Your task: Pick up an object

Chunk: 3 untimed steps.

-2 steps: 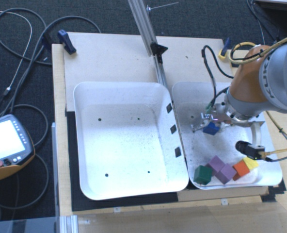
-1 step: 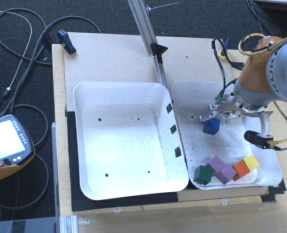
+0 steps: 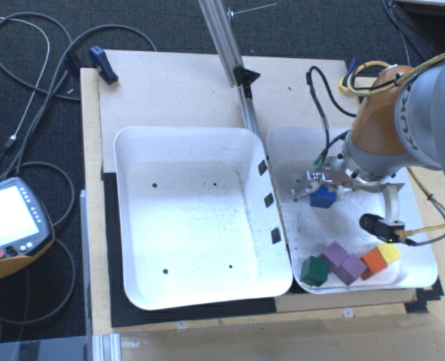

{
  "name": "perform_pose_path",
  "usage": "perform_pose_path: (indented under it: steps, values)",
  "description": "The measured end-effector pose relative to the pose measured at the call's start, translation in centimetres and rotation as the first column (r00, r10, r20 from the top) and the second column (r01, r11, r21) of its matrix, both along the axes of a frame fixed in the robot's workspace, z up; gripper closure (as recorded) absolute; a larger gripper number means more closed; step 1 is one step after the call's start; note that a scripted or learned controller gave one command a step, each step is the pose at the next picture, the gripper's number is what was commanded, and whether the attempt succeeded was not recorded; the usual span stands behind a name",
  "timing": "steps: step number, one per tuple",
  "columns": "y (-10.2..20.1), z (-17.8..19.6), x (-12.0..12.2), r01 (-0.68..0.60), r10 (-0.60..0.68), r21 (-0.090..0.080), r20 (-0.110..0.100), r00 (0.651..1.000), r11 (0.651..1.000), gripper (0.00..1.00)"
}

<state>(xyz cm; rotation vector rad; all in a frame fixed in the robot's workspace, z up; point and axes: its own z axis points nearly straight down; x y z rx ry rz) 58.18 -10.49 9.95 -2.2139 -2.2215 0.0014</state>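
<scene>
Over the right bin (image 3: 416, 273), the gripper (image 3: 318, 187) maybe pinches the blue block (image 3: 323, 198), which could slip out.

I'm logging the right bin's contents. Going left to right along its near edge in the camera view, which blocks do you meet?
Green block → purple block → orange block → yellow block.

A robotics lab: a pale tabletop (image 3: 170, 89) on dark carpet carries two white bins (image 3: 132, 145), an aluminium camera mast (image 3: 216, 25) rising behind them. Left of the tabletop, loose black cables (image 3: 27, 89) and a teach pendant (image 3: 10, 228) lie on the floor.
</scene>
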Motion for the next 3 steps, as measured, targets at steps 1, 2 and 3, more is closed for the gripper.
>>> perform_pose_path:
  steps: [1, 2, 3]
  values:
    - [-0.2, 1.1, 0.1, 0.002, -0.002, -0.001, 0.003, 1.000, 1.000, 1.00]
    - [5.9, 10.4, -6.7, -0.002, 0.002, 0.001, 0.005, 1.000, 1.000, 1.00]
    - [8.0, 11.6, -6.5, -0.001, 0.001, -0.002, 0.007, 1.000, 1.000, 1.00]
